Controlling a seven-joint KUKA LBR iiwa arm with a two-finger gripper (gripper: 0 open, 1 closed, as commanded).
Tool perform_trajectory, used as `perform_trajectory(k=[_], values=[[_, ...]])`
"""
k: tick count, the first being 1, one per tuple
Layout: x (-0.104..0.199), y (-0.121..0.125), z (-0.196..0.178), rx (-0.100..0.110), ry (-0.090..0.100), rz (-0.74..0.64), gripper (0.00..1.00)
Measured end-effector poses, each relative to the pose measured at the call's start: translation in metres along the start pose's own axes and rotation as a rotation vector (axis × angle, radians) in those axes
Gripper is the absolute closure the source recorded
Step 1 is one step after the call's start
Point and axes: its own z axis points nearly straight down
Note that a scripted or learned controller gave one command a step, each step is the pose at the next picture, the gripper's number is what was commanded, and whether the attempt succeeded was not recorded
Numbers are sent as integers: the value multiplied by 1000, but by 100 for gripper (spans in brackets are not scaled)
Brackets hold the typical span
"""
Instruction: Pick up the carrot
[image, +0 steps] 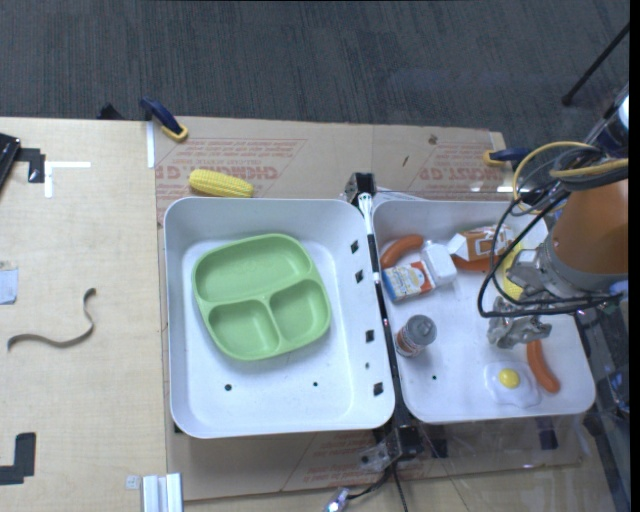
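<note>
Here, hovering over the right shallow white bin (470, 400): grey metal end effector (516, 334), apparently released, just beside the slim orange carrot (543, 366), grasping nothing.

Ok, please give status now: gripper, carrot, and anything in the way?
Gripper low in right bin, directly above carrot. Carrot lying flat, not gripped. Fried egg close beside it.

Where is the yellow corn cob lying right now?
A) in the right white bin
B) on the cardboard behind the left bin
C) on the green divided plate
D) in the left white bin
B: the yellow corn cob lies on the brown cardboard, outside the left white bin.
</note>
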Motion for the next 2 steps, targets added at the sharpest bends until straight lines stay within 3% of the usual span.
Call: perform_trajectory(k=[1, 2], values=[[24, 55, -1, -1, -2, -84, 100], [-12, 15, 0, -1, 0, -224, 100]])
